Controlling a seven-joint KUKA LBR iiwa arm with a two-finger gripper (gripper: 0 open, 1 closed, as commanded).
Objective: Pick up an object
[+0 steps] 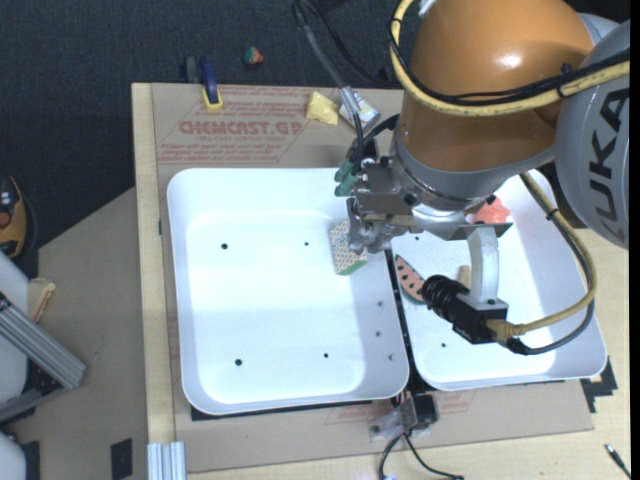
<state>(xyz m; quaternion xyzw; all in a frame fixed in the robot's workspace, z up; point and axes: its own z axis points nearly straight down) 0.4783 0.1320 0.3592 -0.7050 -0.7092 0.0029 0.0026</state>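
Observation:
My gripper (366, 230) hangs over the seam between the two white bins, under the big orange wrist band. A small speckled green-and-pink piece (346, 248) sits right at the gripper's lower left tip, over the right edge of the left bin (260, 298). The view does not show whether the piece is gripped or merely touched. A brown dotted strip (408, 280) lies in the right bin (530, 358) just right of the seam. A salmon-coloured piece (491, 211) shows beside the wrist at the back of the right bin.
A yellow scrap (322, 108) and a blue-and-yellow clamp (209, 81) lie on the cardboard behind the bins. A small green-and-red thing (254, 56) rests on the dark floor beyond. The arm hides much of the right bin's back half.

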